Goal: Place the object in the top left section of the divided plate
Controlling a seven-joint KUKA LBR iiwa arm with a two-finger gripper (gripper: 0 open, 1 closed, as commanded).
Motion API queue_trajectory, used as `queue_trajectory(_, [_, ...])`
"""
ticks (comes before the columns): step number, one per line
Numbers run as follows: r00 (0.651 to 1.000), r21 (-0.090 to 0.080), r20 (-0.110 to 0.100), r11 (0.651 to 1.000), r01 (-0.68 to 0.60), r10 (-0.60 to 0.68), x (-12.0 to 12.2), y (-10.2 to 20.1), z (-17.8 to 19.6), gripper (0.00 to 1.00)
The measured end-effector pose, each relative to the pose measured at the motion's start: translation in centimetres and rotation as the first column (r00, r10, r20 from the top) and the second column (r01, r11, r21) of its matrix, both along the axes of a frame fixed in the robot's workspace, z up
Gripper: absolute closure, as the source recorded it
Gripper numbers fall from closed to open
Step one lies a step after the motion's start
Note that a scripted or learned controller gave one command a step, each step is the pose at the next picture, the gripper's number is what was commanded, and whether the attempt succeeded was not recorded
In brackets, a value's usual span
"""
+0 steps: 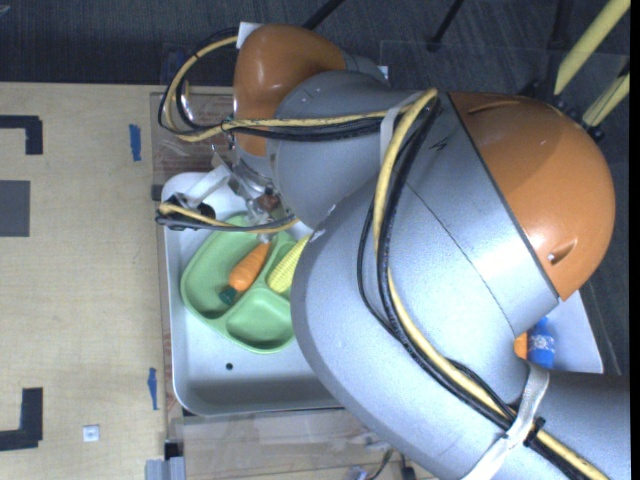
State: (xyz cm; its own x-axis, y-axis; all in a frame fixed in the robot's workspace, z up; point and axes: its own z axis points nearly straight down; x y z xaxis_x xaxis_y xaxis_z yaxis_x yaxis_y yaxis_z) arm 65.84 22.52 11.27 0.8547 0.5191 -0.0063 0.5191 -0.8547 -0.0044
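A light green divided plate (205, 278) lies in the white bin (215, 383) below the arm. An orange carrot (247, 267) with a dark green end lies slanted in the plate's upper section. A yellow corn cob (285, 264) rests just right of it, partly covered by the arm. The lower section (258, 320) of the plate shows bare green. My gripper (250, 200) hangs over the plate's upper rim, just above the carrot, and nothing is visible between its tips. The large grey arm hides the plate's right side.
The bin's bare white floor (230, 373) stretches below the plate, with a small dark speck on it. A wooden bench top (80, 268) with black and blue tape marks lies left of the bin. A small orange and blue item (537, 346) shows at the right.
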Motion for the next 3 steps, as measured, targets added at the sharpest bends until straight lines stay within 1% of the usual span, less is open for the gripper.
queue_trajectory(1, [0.997,0.016,0.044,0.998,0.055,-0.056,-7.5,0.4,-1.2,1.00])
queue_trajectory(2, [0.984,0.001,0.012,0.985,-0.175,0.175,-2.3,0.3,-2.2,1.00])
queue_trajectory(3, [0.951,0.001,0.006,0.951,-0.311,0.311,0.1,0.2,-2.3,1.00])
